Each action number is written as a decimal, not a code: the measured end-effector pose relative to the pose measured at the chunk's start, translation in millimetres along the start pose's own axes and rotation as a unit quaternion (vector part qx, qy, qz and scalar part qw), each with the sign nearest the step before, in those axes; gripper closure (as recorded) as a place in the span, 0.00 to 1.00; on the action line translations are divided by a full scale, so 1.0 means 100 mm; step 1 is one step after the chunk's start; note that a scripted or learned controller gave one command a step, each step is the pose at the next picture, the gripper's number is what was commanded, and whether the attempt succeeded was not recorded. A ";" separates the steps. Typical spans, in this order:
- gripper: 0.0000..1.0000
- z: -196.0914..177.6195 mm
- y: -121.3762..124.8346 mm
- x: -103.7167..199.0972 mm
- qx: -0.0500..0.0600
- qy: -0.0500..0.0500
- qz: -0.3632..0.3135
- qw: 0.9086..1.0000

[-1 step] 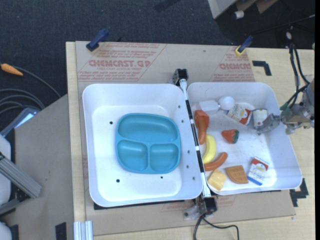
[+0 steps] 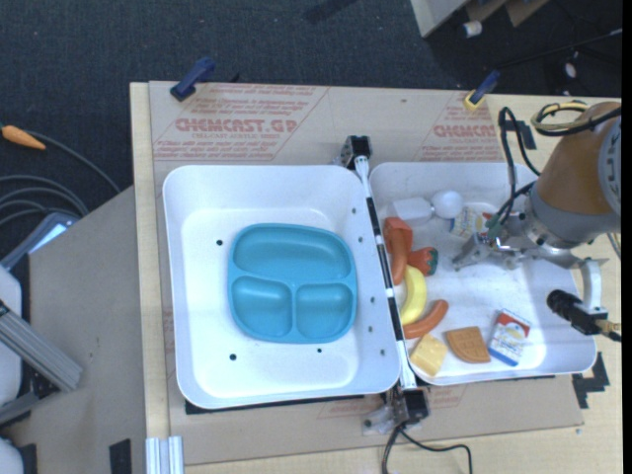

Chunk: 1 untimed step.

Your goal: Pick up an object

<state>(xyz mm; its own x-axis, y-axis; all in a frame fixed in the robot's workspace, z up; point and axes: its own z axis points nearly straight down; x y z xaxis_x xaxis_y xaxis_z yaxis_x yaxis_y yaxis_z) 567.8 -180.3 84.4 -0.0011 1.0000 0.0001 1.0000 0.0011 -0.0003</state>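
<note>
1. At the near edge of the right bin (image 2: 553, 368) lie three flat things in a row: a yellow cheese piece (image 2: 427, 355), a brown cracker (image 2: 467, 344) and a small red, white and blue box (image 2: 510, 339).
2. A little farther in, by the wall between the bins, a yellow banana (image 2: 414, 295) and an orange sausage (image 2: 426, 317) lie close together. Both are long and slant along that wall.
3. Beyond them lies a red and orange carrot (image 2: 400, 246) with a green end.
4. The gripper (image 2: 472, 252) is in the middle of this bin, at the end of the arm (image 2: 578, 191) that comes in from the right. It points left, toward the carrot and banana. I cannot tell if it is open or closed, and I see nothing held in it.
5. The food lies just to its left and a bit nearer to us. The white floor between them is bare, so I think there is room to move that way.
6. The wall is tight behind the banana, so a grab there could bump it.
7. At the far side sit a white ball (image 2: 449, 203) and a white cup (image 2: 412, 210).
8. The left bin (image 2: 193, 294) holds a blue tray (image 2: 292, 282), well apart from the gripper.
</note>
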 end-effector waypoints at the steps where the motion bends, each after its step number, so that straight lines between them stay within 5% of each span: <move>1: 0.00 0.00 0.49 0.74 0.000 0.000 0.000 1.000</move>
<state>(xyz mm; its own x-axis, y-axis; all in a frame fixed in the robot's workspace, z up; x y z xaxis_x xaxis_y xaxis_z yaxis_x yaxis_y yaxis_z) 617.1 -106.1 84.7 -0.0013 1.0000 0.0009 1.0000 0.0013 0.0001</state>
